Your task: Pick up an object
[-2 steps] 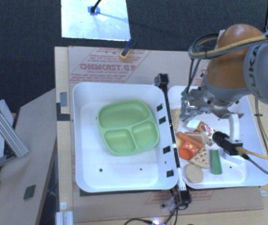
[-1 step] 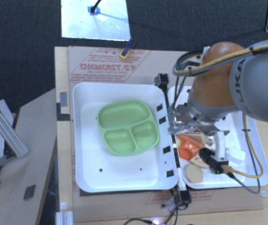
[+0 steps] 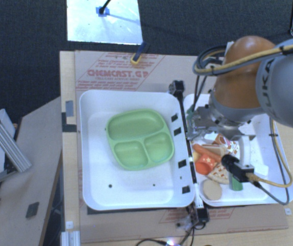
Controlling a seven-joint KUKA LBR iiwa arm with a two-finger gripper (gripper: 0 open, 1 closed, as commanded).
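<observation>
Green 3-compartment tray [image 3: 139, 139] inside the left white bin [image 3: 92, 137], on a printed cardboard sheet [image 3: 118, 72]

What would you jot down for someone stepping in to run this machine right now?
Gripper: down over the right bin, hidden by the arm's wrist, so its state is unreadable.
Things: toy food piled at the right bin's left side, including a carrot, a red piece and a round tan cookie. The green divided plate lies in the left bin.
Done: nothing visibly lifted.
Left: grasp one item and raise it.
</observation>
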